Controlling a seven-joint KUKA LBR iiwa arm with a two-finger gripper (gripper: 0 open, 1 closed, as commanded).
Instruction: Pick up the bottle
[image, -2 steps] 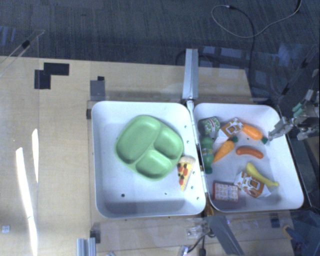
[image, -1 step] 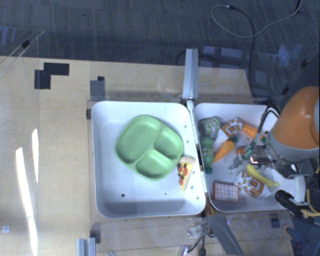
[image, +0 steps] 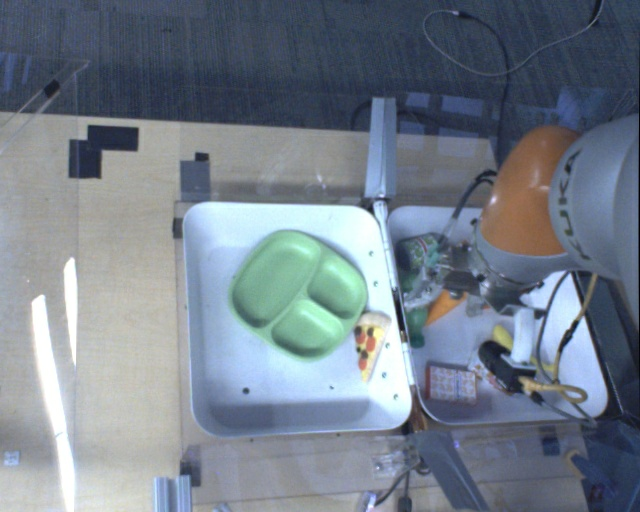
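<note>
— Where's the bottle (image: 420, 250)?

— In the right bin (image: 455, 340), at its far left corner. It's lying on its side, close to the wall beside the left bin (image: 220, 380).

— Can you read its label?

— No. I see green and pale print on it, but it's too small to make out.

— And the gripper (image: 455, 272)?

— It sits low over that same corner, just beside the bottle on its right. The grey wrist and the orange band (image: 525, 200) cover most of it. I cannot tell whether the jaws are wide or narrow, and I see nothing between them.

— Any writing on the arm (image: 600, 190)?

— Dark letters on the grey shell. The curve cuts them off, so I only catch part of the maker's name.

— What else is in that bin?

— 1 orange carrot toy (image: 440, 305), just under the gripper. Nearer the front edge lies 1 small card (image: 452, 382) with red and white print, also unreadable.

— And the left bin?

— 1 green plate (image: 298, 292) with 3 sections, and 1 toy pizza slice (image: 370, 345) touching its right rim. Black tape marks (image: 100, 148) sit on the bench (image: 100, 300) to the far left.
</note>
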